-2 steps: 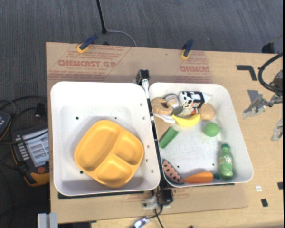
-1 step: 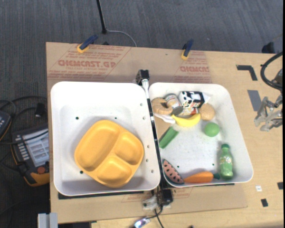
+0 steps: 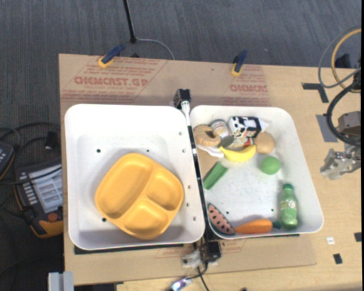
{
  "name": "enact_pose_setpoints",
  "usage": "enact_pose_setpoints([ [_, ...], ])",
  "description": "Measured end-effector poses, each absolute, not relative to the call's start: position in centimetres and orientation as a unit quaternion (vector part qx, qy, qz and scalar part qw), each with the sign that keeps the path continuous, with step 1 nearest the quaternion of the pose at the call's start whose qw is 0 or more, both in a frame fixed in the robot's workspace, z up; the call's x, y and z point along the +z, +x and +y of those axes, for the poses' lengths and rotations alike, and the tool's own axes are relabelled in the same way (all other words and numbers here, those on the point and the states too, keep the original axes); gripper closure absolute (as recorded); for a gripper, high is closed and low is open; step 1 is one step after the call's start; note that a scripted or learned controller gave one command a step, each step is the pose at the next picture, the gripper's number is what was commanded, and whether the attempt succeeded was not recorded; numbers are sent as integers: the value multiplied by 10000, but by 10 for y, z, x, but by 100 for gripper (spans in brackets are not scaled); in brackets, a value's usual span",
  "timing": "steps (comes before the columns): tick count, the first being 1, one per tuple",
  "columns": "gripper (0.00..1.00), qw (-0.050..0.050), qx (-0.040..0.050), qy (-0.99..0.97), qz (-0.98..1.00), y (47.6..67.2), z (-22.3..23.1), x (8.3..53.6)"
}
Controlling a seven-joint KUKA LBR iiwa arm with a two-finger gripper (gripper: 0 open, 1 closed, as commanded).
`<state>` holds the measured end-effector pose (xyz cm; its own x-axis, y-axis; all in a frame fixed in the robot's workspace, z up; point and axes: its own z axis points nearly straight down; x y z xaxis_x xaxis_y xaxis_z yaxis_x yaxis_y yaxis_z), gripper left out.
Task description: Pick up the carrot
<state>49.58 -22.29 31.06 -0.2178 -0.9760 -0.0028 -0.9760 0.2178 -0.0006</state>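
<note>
The carrot (image 3: pixel 253 227) is orange and lies flat along the front wall of the right bin (image 3: pixel 303 162). It sits between a watermelon slice (image 3: pixel 220 219) on its left and an upright green bottle (image 3: pixel 288 206) on its right, and its tip nearly touches the bottle's base. A pale grey metal piece that looks like my gripper (image 3: pixel 338 162) sits over the bench to the right of that bin, well away from the carrot. Nothing shows in it.
The right bin also holds a green cucumber piece (image 3: pixel 215 175), a banana (image 3: pixel 238 154), a green ball (image 3: pixel 270 165), a tan egg shape (image 3: pixel 265 143), a bagel (image 3: pixel 205 136) and a black-and-white carton (image 3: pixel 244 125). A yellow divided plate (image 3: pixel 141 194) lies in the left bin (image 3: pixel 85 138).
</note>
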Motion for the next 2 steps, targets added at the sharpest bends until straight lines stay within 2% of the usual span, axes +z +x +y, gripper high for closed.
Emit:
enact_pose_setpoints([
  [1, 100, 10, 12, -7545, 6563, 484, -181, 274],
  [2, 100, 16, 3, -7441, 6681, 507, -149, 325],
])
